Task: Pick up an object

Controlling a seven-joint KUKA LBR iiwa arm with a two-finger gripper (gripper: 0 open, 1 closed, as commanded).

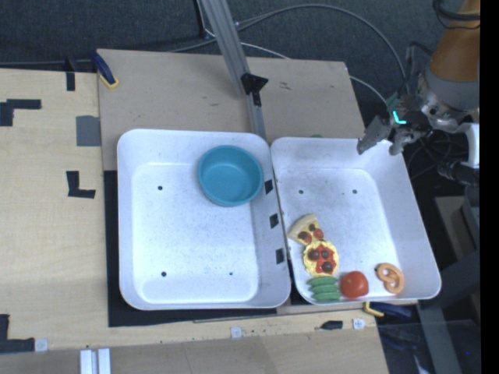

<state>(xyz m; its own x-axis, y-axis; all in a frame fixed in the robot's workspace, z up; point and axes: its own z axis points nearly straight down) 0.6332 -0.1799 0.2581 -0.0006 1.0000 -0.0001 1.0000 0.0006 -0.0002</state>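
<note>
Your two-finger gripper (383,140) hangs released over the right white plastic bin's (413,209) far rim, floor beneath bare. One round blue bowl (229,175) occupies the left white bin (156,240); five toy foods (321,257) crowd the right bin's near edge.

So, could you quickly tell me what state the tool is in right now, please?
Tool: open, holding nothing, above the right bin's far right corner.

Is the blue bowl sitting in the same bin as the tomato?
No, the bowl is in the left bin, the tomato in the right bin.

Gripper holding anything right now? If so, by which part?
Nothing is held. The gripper hangs at the right bin's far corner, fingers open with nothing between them; the toys lie at the near end.
</note>
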